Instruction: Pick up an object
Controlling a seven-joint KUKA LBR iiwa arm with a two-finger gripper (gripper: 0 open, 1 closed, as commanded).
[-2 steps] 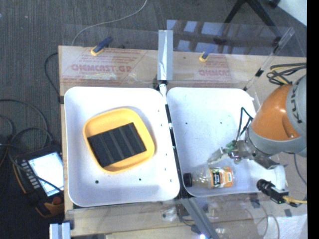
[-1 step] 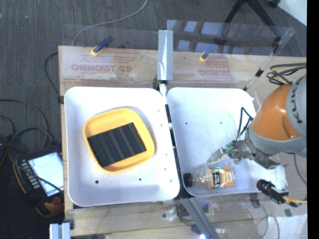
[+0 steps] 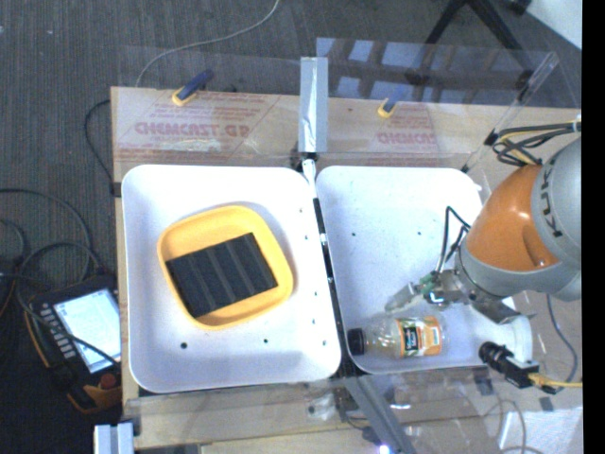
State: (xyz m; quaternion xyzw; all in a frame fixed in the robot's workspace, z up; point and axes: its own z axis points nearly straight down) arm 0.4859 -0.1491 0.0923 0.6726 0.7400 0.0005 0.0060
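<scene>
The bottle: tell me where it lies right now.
In the camera view the bottle lies on its side in the right bin, against its near rim, cap toward the divider between the bins, just below the gripper.

The arm [image 3: 544, 235] is grey, rounded and smooth-shelled, with a broad glossy orange band [image 3: 506, 225] above the wrist — thin black cables [image 3: 454, 235] loop beside it, towards the metallic claw [image 3: 430, 291].

clear plastic bottle [image 3: 402, 337], glossy white bins [image 3: 142, 253]
</scene>
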